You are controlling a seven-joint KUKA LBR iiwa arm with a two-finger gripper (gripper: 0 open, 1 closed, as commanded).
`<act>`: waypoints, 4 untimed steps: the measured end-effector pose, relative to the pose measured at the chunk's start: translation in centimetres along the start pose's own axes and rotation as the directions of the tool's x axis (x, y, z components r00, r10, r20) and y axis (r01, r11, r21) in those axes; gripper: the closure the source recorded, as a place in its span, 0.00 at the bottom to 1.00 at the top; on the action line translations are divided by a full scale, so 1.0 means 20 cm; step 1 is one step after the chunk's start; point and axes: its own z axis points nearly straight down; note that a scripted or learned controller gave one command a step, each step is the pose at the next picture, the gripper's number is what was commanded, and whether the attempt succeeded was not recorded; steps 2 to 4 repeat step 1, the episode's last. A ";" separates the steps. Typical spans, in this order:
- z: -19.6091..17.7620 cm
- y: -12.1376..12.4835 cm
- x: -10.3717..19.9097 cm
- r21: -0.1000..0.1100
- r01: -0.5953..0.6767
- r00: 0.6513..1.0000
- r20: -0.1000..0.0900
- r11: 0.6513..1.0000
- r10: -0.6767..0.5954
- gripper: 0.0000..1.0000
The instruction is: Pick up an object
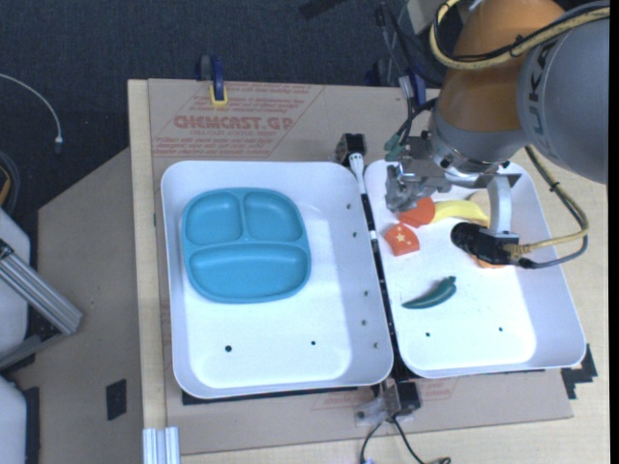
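Nearest, a glossy dark-green curved pepper (pixel 430 294) lies in the right bin (pixel 542 341), below the gripper (pixel 414 196). Just under the jaws — whether apart or together I cannot tell — sit a rounded red-orange piece (pixel 419 211) and an orange-red chunk (pixel 403 240); a smooth yellow banana (pixel 459 212) lies beside them. Well away, a matte blue three-compartment plate (pixel 247 245) rests in the left bin (pixel 271 356).

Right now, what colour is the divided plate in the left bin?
Light blue divided plate; camera view.
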 end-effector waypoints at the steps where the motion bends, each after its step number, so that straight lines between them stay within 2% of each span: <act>1: 0.06 -0.01 0.31 0.006 0.000 1.000 -0.001 1.000 0.000 1.00; 4: 0.06 -0.01 0.31 0.006 0.000 1.000 -0.001 1.000 0.000 1.00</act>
